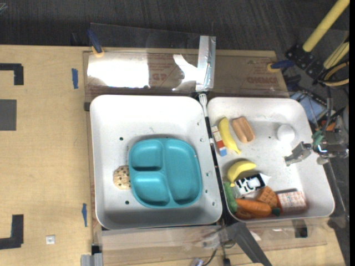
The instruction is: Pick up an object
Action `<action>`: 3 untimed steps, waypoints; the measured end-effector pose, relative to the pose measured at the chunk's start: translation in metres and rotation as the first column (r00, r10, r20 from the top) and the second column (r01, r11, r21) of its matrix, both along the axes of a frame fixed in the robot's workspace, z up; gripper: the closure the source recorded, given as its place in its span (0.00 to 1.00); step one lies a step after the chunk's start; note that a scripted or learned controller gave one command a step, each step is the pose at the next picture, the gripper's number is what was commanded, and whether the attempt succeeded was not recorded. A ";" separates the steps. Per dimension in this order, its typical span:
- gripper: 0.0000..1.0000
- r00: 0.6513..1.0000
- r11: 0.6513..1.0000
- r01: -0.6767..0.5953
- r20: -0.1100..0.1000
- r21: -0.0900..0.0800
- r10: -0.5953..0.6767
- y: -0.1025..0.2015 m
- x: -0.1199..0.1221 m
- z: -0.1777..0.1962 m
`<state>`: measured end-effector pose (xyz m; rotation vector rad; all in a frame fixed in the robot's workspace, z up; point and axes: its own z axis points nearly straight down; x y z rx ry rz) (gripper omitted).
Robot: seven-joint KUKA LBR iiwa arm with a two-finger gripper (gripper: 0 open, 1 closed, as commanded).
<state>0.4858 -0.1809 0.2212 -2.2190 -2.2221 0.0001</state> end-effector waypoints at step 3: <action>0.00 0.999 0.999 -0.041 0.005 -0.002 0.041 0.040 0.126 -0.063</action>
